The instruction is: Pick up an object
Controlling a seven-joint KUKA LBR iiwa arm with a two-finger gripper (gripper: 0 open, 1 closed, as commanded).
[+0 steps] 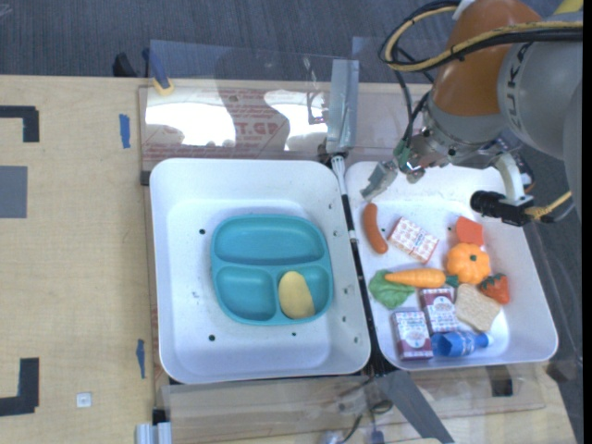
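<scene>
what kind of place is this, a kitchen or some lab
Likely a robotics lab bench, not a kitchen: a grey arm with an orange band reaches over two shallow white bins, one full of small toy food like the plastic carrot.

I work in a robotics lab: my wooden bench point(65, 276) carries black marker squares point(20, 123), blue tape point(124, 129), two white bins point(176, 248) and toy food point(467, 262).
</scene>
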